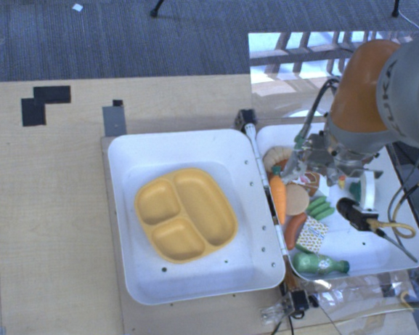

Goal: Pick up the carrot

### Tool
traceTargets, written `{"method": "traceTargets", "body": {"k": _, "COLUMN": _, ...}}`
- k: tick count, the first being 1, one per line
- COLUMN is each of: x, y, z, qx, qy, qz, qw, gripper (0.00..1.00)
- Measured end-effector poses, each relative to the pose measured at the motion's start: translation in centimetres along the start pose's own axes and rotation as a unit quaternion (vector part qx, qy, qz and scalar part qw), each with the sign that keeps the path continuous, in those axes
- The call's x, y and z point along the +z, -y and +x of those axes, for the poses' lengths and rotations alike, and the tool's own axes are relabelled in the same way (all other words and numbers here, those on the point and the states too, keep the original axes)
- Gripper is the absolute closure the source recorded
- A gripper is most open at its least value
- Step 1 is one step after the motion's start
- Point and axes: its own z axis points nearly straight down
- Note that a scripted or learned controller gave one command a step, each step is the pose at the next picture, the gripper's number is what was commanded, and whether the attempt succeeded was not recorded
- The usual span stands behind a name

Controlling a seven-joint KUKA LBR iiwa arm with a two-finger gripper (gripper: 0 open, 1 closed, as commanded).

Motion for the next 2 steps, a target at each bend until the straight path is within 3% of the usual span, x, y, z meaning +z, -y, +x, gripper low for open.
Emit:
{"method": "traceTargets", "body": {"k": 1, "x": 0.0, "y": -1.5, "z": 4.5, "qx": -0.001, "qy": -0.002, "qz": 0.001, "qw": 1.0, "gripper": 0.0}}
{"method": "traceTargets", "body": {"k": 2, "x": 8.7, "y": 1.6, "z": -4.6, "qx": -0.022, "qy": 0.002, "qz": -0.015, "qw": 0.9996, "gripper": 0.0}}
